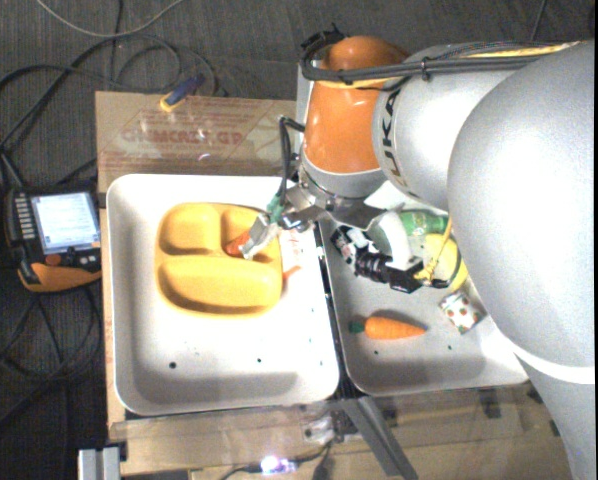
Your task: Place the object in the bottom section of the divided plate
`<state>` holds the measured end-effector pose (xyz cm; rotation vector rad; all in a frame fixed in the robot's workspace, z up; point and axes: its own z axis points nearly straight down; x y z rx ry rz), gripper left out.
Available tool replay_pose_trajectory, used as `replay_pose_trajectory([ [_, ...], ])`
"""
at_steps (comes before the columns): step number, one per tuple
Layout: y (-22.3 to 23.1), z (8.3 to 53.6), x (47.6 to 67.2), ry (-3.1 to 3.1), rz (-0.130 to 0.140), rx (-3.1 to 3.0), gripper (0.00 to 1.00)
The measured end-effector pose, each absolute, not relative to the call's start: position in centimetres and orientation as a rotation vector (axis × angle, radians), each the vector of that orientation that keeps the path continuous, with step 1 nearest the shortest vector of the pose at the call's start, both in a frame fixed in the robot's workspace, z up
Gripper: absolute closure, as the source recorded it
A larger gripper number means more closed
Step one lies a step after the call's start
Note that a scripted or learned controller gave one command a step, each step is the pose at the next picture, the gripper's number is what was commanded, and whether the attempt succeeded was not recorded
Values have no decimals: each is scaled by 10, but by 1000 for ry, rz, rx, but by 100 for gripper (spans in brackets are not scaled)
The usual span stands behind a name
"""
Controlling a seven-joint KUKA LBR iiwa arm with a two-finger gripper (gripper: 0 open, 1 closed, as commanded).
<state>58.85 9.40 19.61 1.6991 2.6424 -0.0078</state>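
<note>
A: Now, look at the left bin [139, 368] first: your yellow plate [219, 283] sits in it, and the jaws [251, 240] hang over its upper right compartment. A small red-orange object [241, 244] sits between them, so they look clamped on it.

B: What could go wrong?

A: Release here and it lands in the wrong section; the wide bottom one lies nearer you. Further right, a carrot [391, 328] and a die [461, 313] lie in the other bin [419, 373], well clear of your path.
</note>
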Motion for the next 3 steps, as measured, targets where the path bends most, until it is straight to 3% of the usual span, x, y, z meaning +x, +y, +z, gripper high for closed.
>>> replay_pose_trajectory([
  [3, 94, 196, 588, 2642, -8, 1699, 0],
])
